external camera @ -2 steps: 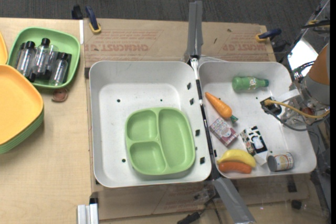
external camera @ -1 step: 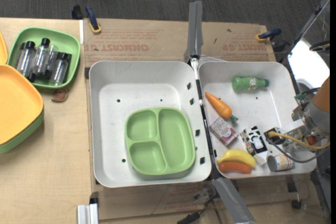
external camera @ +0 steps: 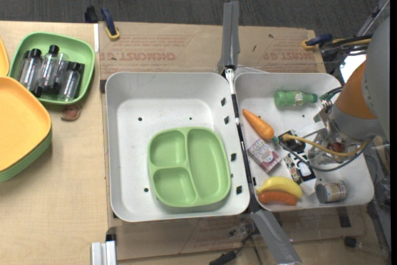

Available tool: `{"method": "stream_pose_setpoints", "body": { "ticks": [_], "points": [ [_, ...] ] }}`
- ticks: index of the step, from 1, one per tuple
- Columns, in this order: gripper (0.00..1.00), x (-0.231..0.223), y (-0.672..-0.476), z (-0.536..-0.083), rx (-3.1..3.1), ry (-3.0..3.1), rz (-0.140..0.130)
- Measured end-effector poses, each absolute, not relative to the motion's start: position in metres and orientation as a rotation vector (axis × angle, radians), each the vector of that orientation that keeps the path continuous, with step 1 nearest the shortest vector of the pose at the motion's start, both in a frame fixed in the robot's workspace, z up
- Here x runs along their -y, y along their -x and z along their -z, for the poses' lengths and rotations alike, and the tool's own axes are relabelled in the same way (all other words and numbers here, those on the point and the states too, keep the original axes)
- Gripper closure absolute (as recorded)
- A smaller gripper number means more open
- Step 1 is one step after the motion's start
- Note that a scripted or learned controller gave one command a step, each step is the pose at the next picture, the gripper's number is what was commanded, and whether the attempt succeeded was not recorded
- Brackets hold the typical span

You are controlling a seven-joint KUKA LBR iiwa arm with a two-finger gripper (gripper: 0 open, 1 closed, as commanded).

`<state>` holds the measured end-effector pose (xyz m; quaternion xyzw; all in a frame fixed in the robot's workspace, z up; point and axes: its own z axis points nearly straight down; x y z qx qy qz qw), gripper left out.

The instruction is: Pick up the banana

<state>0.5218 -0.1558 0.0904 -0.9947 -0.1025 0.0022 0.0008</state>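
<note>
Tabletop: two white bins side by side | banana (external camera: 280,185) lies at right bin's (external camera: 260,91) near edge, against an orange item (external camera: 277,198) | my jaws over bin middle, spread or pressed: cannot tell | pick not yet done.

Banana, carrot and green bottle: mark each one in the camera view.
banana (external camera: 282,185), camera view, middle of its yellow curve.
carrot (external camera: 260,125), camera view, middle of its orange body.
green bottle (external camera: 294,98), camera view, middle of its body.
</note>
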Motion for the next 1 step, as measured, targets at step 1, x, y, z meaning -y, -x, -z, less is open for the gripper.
{"method": "stream_pose_setpoints", "body": {
  "ticks": [1],
  "points": [
    [1.0, 0.193, -0.4776, -0.0937, 0.309, 3.124, -0.005]
  ]
}}
